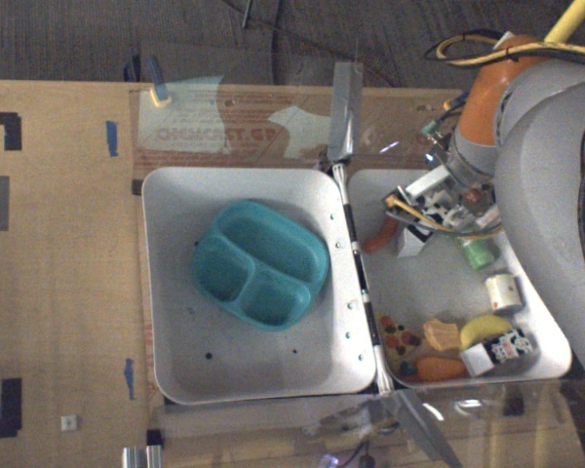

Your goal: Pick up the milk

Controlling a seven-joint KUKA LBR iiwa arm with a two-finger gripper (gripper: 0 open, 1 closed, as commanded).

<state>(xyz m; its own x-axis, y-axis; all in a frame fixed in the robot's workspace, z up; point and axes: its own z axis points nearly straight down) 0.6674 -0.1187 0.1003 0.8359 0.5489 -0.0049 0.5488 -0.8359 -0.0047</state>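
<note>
We log, relative to the right bin [556,344]: arm [551,144] over its far end, gripper [414,224] there, jaw state indiscernible, milk [497,349] unheld at its near corner; we judge approach underway, next needing travel toward the carton.

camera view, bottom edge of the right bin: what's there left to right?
Dark round pizza-like toy → orange carrot-like toy → small black-and-white cow-print milk carton. The tan bread-like piece and the yellow banana-like toy sit just above, overlapping that order, so I left them out.
</note>
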